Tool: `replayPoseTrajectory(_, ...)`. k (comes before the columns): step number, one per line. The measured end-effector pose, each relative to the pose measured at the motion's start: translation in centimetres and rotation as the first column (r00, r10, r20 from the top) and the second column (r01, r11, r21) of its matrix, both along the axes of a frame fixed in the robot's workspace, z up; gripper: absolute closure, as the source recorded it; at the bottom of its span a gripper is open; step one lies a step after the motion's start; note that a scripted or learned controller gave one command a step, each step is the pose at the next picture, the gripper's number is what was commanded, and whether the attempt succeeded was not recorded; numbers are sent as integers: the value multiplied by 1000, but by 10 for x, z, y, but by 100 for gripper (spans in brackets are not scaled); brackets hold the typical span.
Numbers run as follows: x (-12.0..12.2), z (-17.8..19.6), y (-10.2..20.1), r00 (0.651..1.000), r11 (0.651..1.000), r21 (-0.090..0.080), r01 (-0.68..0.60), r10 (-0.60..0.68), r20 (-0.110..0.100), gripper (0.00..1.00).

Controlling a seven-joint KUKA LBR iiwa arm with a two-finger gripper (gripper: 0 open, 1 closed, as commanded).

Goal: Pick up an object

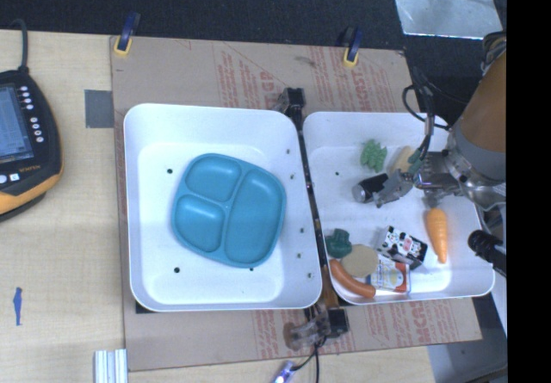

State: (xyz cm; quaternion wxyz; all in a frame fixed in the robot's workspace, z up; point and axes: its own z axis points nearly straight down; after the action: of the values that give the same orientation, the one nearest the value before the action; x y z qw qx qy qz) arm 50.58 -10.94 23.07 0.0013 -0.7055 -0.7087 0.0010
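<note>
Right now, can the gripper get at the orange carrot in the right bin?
Probably yes. The carrot lies alone near the right bin's outer side, just below the gripper, with nothing on top of it.

The gripper (376,190) hangs low in the right bin (344,127), near a green toy (373,153) and a carrot (438,233). A blue divided plate (229,209) lies in the left bin (151,127).

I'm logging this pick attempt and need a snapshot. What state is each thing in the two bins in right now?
Blue divided plate: flat in the left bin, right side up.
Gripper: low in the right bin, by a dark object.
Carrot: lying loose, apart from the gripper.
Green toy: loose near the far wall.
Hot dog: lying at the near wall.
Black-and-white piece: lying beside the carrot.
</note>
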Motion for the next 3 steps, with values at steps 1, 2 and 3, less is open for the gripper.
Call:
replayPoseTrajectory(1,90,-64,-7,1000,1000,-2,-2,2,-1,0)
replayPoseTrajectory(2,96,-139,-21,1000,1000,-2,0,0,-1,0)
replayPoseTrajectory(3,96,-128,-22,1000,1000,-3,-1,1,-3,100)
